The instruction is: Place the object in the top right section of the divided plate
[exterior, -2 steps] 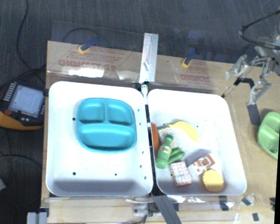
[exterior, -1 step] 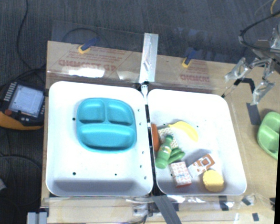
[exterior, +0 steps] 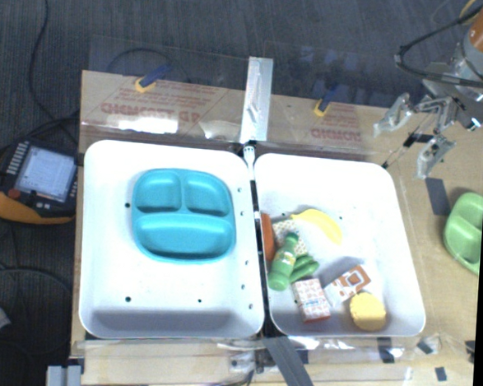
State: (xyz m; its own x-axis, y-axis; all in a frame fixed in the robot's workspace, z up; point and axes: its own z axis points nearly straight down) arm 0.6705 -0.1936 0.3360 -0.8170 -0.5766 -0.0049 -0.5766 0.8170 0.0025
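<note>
A blue divided plate [exterior: 181, 213] lies in the left bin [exterior: 102, 294], with two small sections at its far side and one long section at its near side. All three sections hold nothing. The right bin [exterior: 395, 240] holds a yellow banana [exterior: 322, 224], a green bottle [exterior: 284, 265], an orange carrot-like stick [exterior: 266, 236], a patterned box [exterior: 310, 300], an orange-and-white carton [exterior: 347, 284] and a yellow block [exterior: 367, 312]. My gripper [exterior: 421, 130] hangs above the bench beyond the right bin's far right corner, open, with nothing between its fingers.
A green object [exterior: 467, 228] sits on the bench right of the right bin. A handheld device [exterior: 33, 180] lies left of the bench. Clamps [exterior: 150, 78] hold a board at the back. A metal divider [exterior: 256, 98] stands between the bins' far ends.
</note>
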